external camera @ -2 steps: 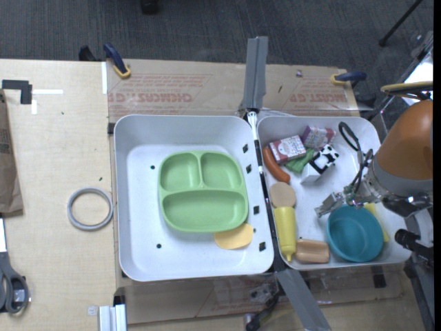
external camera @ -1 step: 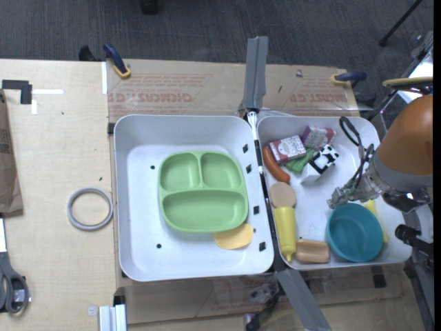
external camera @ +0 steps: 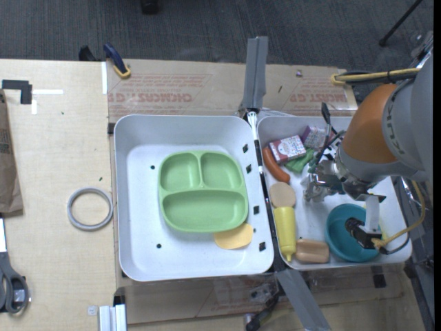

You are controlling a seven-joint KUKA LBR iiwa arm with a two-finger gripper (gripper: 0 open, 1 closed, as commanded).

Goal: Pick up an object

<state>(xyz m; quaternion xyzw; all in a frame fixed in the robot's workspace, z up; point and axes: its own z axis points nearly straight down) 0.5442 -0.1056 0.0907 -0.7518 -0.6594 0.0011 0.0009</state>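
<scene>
The right bin (external camera: 406,247) holds several toy foods: an orange hot dog (external camera: 275,164), a beige round piece (external camera: 282,196), a yellow bottle (external camera: 285,230), a tan bread roll (external camera: 312,252), a pink box (external camera: 288,147), green pieces (external camera: 298,163) and a teal bowl (external camera: 350,232). My gripper (external camera: 315,185) hangs low in the middle of this bin, left of the bowl and right of the beige piece. I see nothing between its fingers.
The left bin (external camera: 127,205) holds a green divided plate (external camera: 203,191) and a yellow flat piece (external camera: 233,237) at its front edge. A grey tape ring (external camera: 90,207) lies on the bench to the left. The arm's orange band (external camera: 368,133) rises over the right bin.
</scene>
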